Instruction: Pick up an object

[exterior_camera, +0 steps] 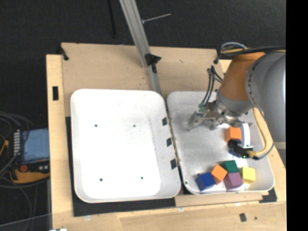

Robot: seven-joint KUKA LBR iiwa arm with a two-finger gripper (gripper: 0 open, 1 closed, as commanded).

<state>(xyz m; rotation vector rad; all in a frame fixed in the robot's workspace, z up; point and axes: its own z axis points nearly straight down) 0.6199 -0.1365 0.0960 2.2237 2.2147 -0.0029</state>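
My gripper [202,123] hangs over the upper part of the right bin [192,153], its grey fingers spread open above bare bin floor with nothing between them. An orange block [234,133] lies just to its right, beside the wrist. Along the bin's front edge sits a cluster of blocks: blue [204,181], orange [219,172], green [231,166], purple [234,180] and yellow [248,174]. The gripper is well behind that cluster and apart from it.
The left bin [120,143] lies beside the right one, with black clips [170,141] on the shared rim. A slanted metal pole [139,32] rises behind the bins. The arm's grey and orange wrist [250,81] covers the right bin's back right corner.
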